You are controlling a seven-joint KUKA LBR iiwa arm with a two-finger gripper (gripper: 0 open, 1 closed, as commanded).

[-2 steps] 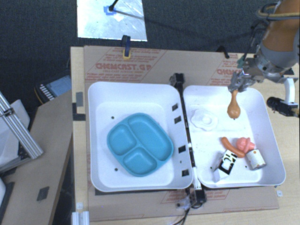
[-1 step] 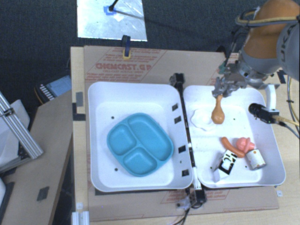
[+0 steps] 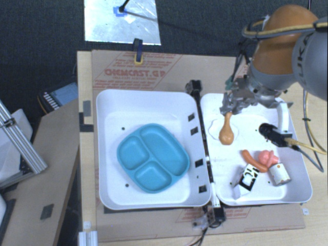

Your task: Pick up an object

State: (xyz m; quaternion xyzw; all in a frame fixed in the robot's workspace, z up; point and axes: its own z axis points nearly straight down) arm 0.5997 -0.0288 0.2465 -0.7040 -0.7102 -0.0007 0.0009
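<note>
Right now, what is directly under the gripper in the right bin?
The wooden spoon lies under the gripper, its handle running up to it. The handle's top end is covered, so a grasp cannot be confirmed.

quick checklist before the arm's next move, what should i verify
1. Gripper over the right bin, just above the spoon handle: ok.
2. Spoon between the fingers: cannot tell, the wrist hides them.
3. Spoon apart from other things: ok, bare bin floor around it.
4. Cluster at the bin's near corner, carrot, pink toy, small can, black-and-white block, away from the gripper: ok.
5. Blue tray lies in the left bin, away from the arm: ok.
</note>
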